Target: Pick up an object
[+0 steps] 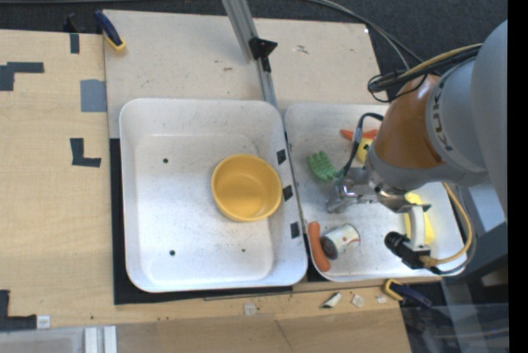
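Observation:
My gripper (341,196) is low over the right bin (307,122), near its middle left. Just up and left of it lies a green ridged object (323,167), close to it. A small white and dark cylinder (340,240) lies just below the gripper. An orange carrot-like piece (318,247) rests by the bin's lower left wall. A small orange piece (350,134) lies toward the bin's back, partly hidden by the arm. A yellow bowl (246,187) sits upright in the left bin (148,203).
The arm's orange band and grey wrist (412,137) cover the right part of the right bin. A slanted metal pole (239,9) reaches down to the bins' shared back corner. A blue and yellow clamp (110,30) lies at the bench's far left corner.

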Robot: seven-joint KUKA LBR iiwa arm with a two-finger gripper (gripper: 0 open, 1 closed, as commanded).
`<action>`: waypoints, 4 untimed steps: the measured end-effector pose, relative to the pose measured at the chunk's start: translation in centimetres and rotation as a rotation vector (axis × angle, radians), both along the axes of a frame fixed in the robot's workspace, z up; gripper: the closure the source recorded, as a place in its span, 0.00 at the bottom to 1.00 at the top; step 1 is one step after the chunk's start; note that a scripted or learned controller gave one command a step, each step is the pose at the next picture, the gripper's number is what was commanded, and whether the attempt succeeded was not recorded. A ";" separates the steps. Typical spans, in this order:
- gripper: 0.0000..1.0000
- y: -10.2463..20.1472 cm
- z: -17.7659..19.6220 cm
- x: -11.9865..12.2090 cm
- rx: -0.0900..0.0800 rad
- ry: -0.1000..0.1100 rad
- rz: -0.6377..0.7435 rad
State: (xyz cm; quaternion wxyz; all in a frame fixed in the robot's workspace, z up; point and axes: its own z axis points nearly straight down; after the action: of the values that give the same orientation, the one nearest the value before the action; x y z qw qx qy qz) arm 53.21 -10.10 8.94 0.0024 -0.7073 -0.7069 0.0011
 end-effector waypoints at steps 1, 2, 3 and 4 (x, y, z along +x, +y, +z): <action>1.00 0.1 1.1 -0.1 0.004 0.005 0.000; 1.00 0.6 5.4 0.2 0.000 -0.002 0.002; 1.00 0.4 11.8 0.2 -0.001 -0.008 0.001; 1.00 0.4 14.8 0.2 -0.001 -0.006 0.001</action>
State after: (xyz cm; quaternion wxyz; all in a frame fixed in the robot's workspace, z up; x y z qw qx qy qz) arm 53.46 -9.72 23.76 -0.0003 -0.7068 -0.7074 -0.0006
